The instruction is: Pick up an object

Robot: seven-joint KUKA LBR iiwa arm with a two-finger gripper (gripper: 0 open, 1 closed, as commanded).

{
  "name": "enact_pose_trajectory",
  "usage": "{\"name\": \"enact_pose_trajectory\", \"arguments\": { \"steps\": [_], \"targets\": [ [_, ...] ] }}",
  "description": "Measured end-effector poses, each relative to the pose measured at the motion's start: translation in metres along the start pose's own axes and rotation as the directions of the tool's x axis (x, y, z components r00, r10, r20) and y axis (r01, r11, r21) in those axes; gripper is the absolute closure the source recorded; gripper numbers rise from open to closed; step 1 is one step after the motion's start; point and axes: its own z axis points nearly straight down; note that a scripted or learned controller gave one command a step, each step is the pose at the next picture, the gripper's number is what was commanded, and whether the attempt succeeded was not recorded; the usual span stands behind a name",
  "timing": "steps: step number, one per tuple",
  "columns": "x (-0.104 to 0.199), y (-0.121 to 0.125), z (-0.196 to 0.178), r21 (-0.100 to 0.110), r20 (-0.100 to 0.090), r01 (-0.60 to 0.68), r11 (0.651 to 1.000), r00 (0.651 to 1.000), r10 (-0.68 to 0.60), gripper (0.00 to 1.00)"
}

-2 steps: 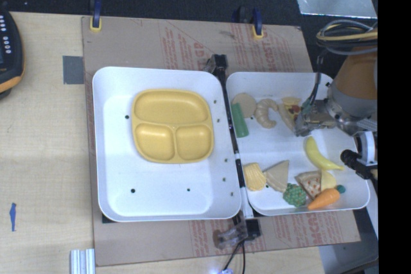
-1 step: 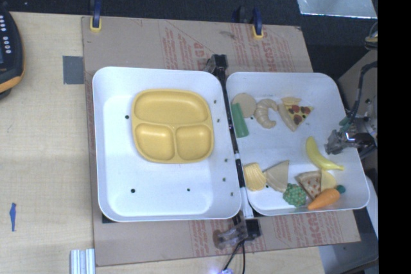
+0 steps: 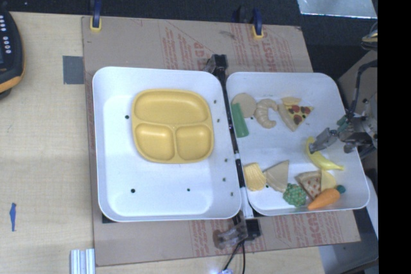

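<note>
Reaching in at the right bin's (image 3: 334, 83) edge, the hand (image 3: 321, 140) hovers just above a yellow banana (image 3: 324, 162), its grip unreadable and nothing visibly held, so the pick seems not yet made, with the lift remaining.

Single fixed overhead view, slanting down

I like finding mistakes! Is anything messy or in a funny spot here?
Not really. The yellow plate sits flat in the left bin, a bit crooked. The toy food, like the carrot and pizza slice, lies inside the right bin. Nothing spilled.
</note>
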Motion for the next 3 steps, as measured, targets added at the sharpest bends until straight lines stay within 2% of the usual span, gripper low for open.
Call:
{"name": "enact_pose_trajectory", "arguments": {
  "steps": [1,2,3],
  "targets": [
    [0.001,0.011,0.082,0.004,-0.001,0.003,1.0,1.0,-0.003,0.0],
    [-0.001,0.011,0.067,0.001,0.001,0.002,1.0,1.0,-0.002,1.0],
    [0.073,0.071,0.042,-0.005,0.001,0.01,1.0,1.0,-0.01,1.0]
  ]
}}
